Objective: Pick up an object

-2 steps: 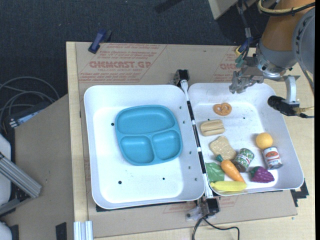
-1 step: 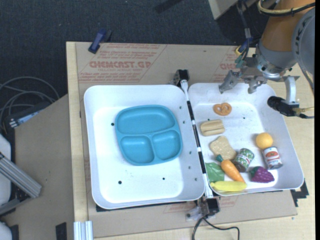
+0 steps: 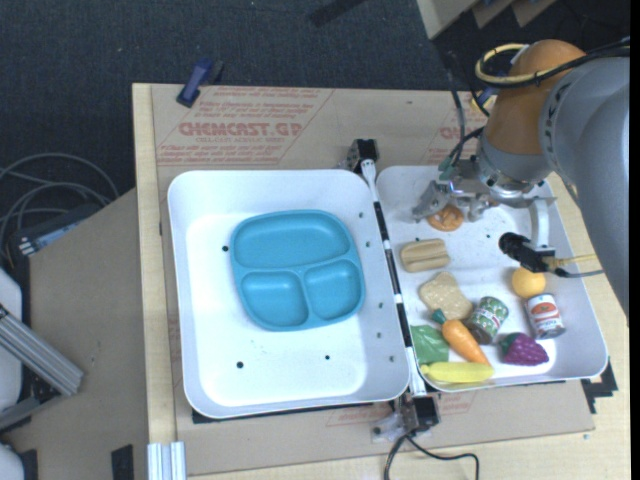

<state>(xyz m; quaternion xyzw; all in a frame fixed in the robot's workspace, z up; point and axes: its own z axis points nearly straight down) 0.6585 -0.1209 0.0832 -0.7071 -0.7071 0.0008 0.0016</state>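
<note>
My gripper (image 3: 452, 200) hangs low over the back left part of the right bin (image 3: 580, 363). A small round orange-brown item (image 3: 447, 218) lies directly under it, partly covered by the gripper. In front of that lie a tan bun (image 3: 424, 255) and a pale cracker (image 3: 443, 294). Nearer the front are a carrot (image 3: 462, 340), a green item (image 3: 428, 343) and a yellow banana (image 3: 458, 372). A green-labelled can (image 3: 488, 318), a lemon (image 3: 529, 282), a red-labelled can (image 3: 546, 316) and purple grapes (image 3: 524, 349) sit to the right.
The left bin (image 3: 200, 368) holds a blue divided plate (image 3: 297, 268). The arm's grey body (image 3: 590, 118) comes in over the back right of the right bin. A blue object (image 3: 198, 81) lies on the bench's far left corner.
</note>
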